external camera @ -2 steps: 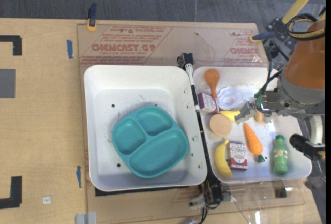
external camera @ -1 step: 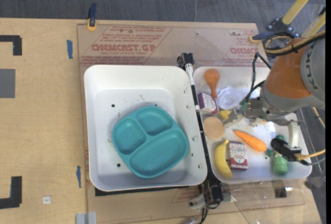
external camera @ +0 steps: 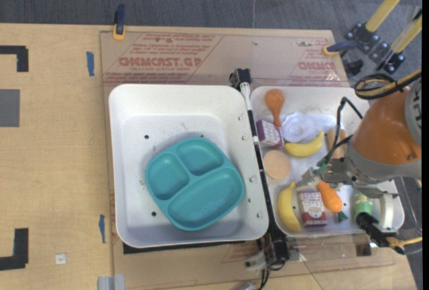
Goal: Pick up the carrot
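Hanging over the right bin (external camera: 335, 232), the arm (external camera: 382, 138) has its gripper (external camera: 326, 179) right at the carrot (external camera: 330, 197); can't tell if jaws are apart or together. Carrot lies in bin's lower right, btw a small carton (external camera: 312, 208) and a green item (external camera: 362, 205). Bananas (external camera: 303, 147) (external camera: 288, 209) nearby. Left bin (external camera: 127, 148) holds a teal plate (external camera: 194, 183) w/ three sections.

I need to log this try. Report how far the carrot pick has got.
Done: the grey arm's gripper has reached the right white bin, just above the small orange carrot. In hand: closing on the carrot; a grasp cannot be confirmed. Left: the lift, since the carrot lies in the bin beside the red-and-white carton.
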